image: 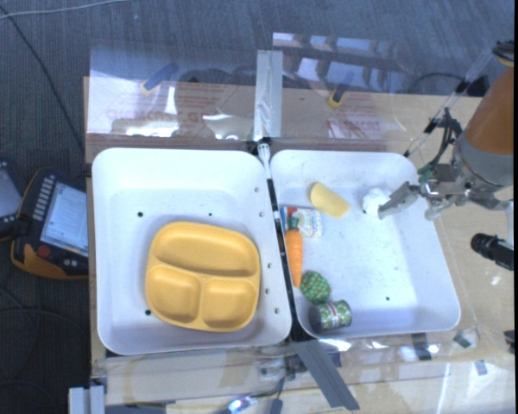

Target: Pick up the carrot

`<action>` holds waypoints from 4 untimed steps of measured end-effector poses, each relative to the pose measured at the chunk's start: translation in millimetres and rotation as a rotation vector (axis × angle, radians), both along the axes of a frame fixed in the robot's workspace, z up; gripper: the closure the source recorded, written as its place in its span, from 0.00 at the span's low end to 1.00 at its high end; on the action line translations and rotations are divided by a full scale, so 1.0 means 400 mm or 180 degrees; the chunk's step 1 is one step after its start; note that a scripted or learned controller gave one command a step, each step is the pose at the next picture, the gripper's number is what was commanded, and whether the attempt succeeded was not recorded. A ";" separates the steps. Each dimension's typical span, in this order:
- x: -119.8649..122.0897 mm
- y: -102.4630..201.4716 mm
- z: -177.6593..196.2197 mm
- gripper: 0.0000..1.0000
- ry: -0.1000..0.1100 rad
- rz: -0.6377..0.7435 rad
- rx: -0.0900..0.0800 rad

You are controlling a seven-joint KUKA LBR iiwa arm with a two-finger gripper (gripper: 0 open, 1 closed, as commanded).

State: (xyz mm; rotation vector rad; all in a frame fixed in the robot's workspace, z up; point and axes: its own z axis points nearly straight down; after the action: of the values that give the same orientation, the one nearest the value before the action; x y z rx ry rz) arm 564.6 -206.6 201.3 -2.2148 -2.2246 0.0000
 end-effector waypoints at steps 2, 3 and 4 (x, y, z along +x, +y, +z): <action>-0.049 0.094 -0.250 1.00 -0.0056 0.0951 -0.0017; -0.060 0.237 -0.078 1.00 -0.0005 0.0989 -0.0003; 0.086 0.397 -0.045 1.00 -0.0003 0.1331 -0.0004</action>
State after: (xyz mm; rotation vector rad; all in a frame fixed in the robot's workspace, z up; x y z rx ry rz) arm 598.9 -47.7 183.4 -1.7058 -2.6372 0.0010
